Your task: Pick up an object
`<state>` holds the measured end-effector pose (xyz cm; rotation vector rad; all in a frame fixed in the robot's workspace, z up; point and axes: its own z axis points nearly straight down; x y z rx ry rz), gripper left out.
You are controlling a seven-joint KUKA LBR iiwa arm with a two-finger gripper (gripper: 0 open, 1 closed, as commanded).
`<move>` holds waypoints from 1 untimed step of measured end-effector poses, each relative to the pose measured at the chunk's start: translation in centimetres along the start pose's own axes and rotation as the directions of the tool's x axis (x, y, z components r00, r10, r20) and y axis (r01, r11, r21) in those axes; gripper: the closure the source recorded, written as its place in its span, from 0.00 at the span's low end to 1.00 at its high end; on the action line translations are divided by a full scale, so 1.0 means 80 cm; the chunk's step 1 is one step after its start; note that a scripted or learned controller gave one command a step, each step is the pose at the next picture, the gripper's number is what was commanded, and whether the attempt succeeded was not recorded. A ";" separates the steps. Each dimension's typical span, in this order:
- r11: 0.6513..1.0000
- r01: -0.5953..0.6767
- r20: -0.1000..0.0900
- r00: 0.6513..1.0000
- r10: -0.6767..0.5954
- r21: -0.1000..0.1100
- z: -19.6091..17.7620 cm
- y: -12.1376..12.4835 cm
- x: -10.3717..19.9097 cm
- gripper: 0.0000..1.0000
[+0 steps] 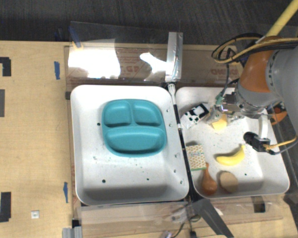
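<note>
You see the gripper (pixel 219 117) low in the right bin (pixel 275 180), at the frame's right, jaws clamped on a yellow block (pixel 219 125); a banana (pixel 231 157) lies below it.

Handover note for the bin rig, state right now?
Claw: low in the right bin, at its far end, right over a small yellow block. Whether it has the block is unclear from this view.
Right bin also holds a banana, a brown pear-shaped piece, a round brown piece, a patterned card by the divider and a black-and-white item near the far left corner.
Left bin: teal divided tray.
Done: arm is positioned at a target.
Left: confirm a grasp and lift.
</note>
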<state>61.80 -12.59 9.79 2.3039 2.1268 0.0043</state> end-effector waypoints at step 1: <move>0.981 -0.192 -0.003 0.981 0.192 0.002 -0.112 0.041 0.076 1.00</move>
